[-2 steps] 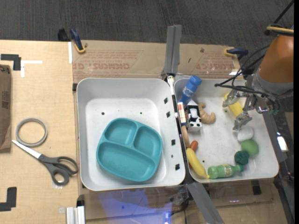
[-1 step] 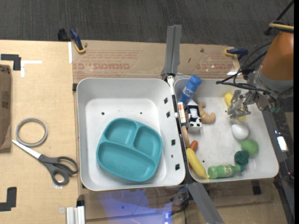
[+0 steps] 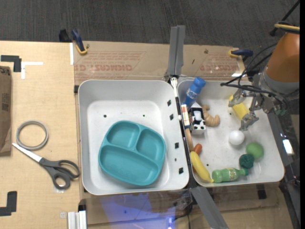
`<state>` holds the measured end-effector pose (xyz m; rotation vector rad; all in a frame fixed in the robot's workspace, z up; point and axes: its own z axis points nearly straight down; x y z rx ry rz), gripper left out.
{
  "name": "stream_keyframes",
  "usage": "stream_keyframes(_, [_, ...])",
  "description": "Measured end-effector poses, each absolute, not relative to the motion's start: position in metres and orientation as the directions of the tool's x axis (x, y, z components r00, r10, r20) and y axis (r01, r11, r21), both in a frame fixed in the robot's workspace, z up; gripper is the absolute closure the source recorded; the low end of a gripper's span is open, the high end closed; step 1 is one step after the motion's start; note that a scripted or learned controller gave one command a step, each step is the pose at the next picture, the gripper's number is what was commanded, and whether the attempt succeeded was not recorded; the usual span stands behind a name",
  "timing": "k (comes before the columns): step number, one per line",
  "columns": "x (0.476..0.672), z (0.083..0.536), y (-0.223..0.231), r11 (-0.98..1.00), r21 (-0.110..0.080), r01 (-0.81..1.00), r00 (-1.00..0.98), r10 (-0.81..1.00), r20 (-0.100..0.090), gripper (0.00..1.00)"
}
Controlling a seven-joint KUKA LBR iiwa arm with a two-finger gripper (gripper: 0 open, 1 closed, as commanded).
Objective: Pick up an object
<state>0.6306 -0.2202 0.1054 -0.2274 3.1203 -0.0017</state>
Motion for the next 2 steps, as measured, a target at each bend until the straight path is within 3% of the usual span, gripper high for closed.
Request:
stream_keyframes(1, [0.634,0.093,-0.222,0.988,-0.001,-0.153,-0.988,-0.153,-0.006,0.0])
stream_keyframes(2, [0.636,0.104,-0.222,0.988,-0.003,-0.151,-0.988,-0.151,-0.013,1.0])
